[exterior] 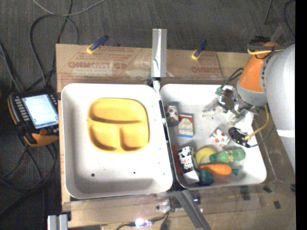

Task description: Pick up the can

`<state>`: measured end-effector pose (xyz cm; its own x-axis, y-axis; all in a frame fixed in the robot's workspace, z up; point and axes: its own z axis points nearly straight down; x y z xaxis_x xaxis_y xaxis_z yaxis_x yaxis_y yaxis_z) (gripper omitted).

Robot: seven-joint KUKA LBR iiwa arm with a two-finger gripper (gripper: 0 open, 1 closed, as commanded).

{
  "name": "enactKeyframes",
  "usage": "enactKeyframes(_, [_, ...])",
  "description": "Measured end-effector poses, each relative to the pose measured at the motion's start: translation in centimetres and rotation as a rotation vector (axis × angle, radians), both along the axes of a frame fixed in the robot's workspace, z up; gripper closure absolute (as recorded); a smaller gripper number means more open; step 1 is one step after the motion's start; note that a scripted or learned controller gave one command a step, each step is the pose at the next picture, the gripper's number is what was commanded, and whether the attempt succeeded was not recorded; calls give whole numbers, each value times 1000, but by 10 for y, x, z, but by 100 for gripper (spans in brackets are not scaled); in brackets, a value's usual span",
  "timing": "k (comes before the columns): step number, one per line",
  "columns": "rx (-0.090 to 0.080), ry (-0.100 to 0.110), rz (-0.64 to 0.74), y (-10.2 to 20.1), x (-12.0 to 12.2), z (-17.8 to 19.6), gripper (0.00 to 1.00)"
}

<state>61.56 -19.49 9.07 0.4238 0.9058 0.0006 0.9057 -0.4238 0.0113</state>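
Note:
The can (171, 114) is small, with a red and white label. It stands in the right bin (201, 92) close to the bin's left wall. My gripper (219, 104) hangs over the upper right part of the same bin, well to the right of the can and apart from it. Nothing shows in its grasp. The grey arm with its orange band (252, 80) comes in from the right edge.
An orange and white carton (186, 125) lies just right of the can. Nearer the front are a cow-patterned carton (186, 158), a banana (205, 153), a green bottle (228, 155), a carrot (218, 169) and a spotted box (219, 137). The left bin holds a yellow divided tray (119, 123).

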Motion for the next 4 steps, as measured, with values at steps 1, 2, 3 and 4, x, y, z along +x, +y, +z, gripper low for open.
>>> enactKeyframes(1, [7,-7,-12,-4,-63,2,0])
enactKeyframes(2, [3,-3,-13,-5,-65,9,100])
enactKeyframes(3, [2,14,-175,27,-71,112,100])
enactKeyframes(4, [2,15,-175,27,-71,112,0])
